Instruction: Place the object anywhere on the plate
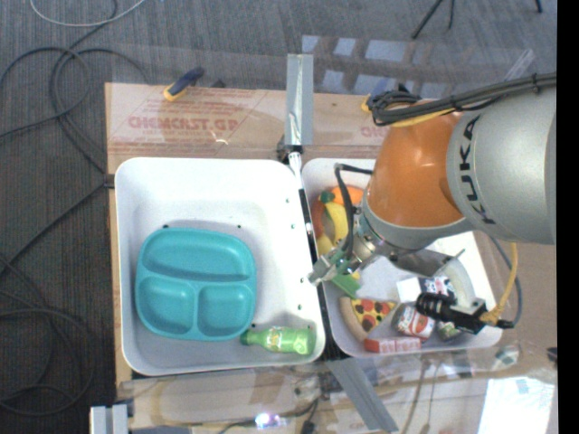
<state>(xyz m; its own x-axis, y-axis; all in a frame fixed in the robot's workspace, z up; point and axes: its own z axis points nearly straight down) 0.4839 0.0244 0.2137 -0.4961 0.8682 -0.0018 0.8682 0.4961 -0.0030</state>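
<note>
The teal plate (194, 283), divided into three compartments, lies in the left bin (136, 188). My gripper (333, 268) hangs low over the left side of the right bin (484, 278), close to the wall between the two bins. A small green thing (347, 281) sits right at the gripper's tip, partly hidden by the wrist; I cannot tell whether it is held. Under and around the gripper lie a yellow banana-like toy (329, 221) and a pizza slice toy (371, 313).
A green bottle (279, 339) lies in the left bin's front right corner, beside the plate. The right bin also holds a red can (412, 322), a red block (389, 344) and other small items. The arm's orange band (412, 179) covers much of that bin.
</note>
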